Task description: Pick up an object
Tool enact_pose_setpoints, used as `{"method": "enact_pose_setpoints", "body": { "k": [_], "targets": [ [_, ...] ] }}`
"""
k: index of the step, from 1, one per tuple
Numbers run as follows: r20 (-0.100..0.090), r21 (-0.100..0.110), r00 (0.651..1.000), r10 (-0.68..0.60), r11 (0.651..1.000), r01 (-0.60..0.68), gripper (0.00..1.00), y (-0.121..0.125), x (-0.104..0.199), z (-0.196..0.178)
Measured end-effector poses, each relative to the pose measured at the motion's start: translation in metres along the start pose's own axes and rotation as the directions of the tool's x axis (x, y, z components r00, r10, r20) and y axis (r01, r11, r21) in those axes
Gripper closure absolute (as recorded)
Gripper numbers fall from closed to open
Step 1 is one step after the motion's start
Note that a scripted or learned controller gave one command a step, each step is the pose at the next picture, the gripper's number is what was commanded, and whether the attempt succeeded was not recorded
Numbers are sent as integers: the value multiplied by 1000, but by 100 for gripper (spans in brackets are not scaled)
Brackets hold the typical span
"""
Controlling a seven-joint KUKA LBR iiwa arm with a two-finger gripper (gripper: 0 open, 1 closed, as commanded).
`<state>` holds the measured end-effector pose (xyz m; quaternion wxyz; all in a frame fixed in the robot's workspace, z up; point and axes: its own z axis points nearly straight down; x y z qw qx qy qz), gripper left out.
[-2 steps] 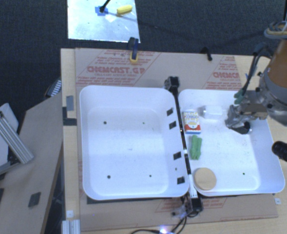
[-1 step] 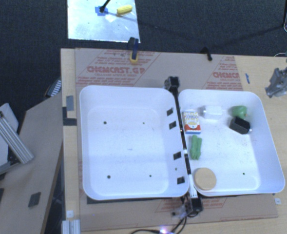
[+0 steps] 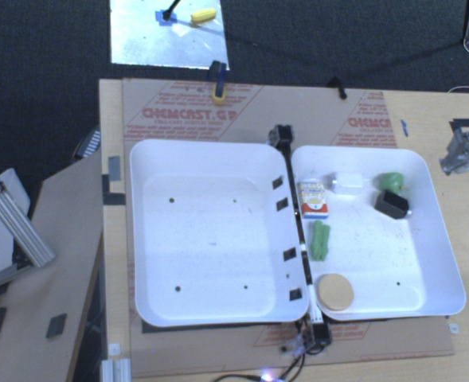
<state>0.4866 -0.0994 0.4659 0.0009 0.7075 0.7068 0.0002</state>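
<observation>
The right bin (image 3: 433, 237) holds several objects. A small red, white and orange box (image 3: 313, 198) lies near its left wall, with a pale translucent item (image 3: 347, 183) just to the right. A green lump (image 3: 391, 181) and a black block (image 3: 392, 204) sit close together toward the far right. A long green piece (image 3: 320, 239) lies below the box, and a round tan disc (image 3: 335, 291) rests in the near left corner. My gripper (image 3: 462, 151) hangs at the view's right edge, outside the right bin and beyond its far right corner, apart from every object.
The left bin (image 3: 142, 213) stands beside the right one, with black clips along the shared wall. A blue and yellow clamp (image 3: 217, 82) sits at the bench's far edge. A metal plate (image 3: 169, 22) with a yellow item lies on the floor behind.
</observation>
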Motion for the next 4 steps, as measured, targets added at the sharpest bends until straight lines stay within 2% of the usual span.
{"method": "enact_pose_setpoints", "body": {
  "k": [2, 3, 4],
  "targets": [
    [0, 2, 1000, 0, 1000, 0, 100, 0, -40, 93],
    [0, -1, 1000, -5, 1000, 5, 100, 0, -34, 100],
    [-1, 0, 1000, -5, 1000, 5, 100, 29, -30, 119]
  ]
}}
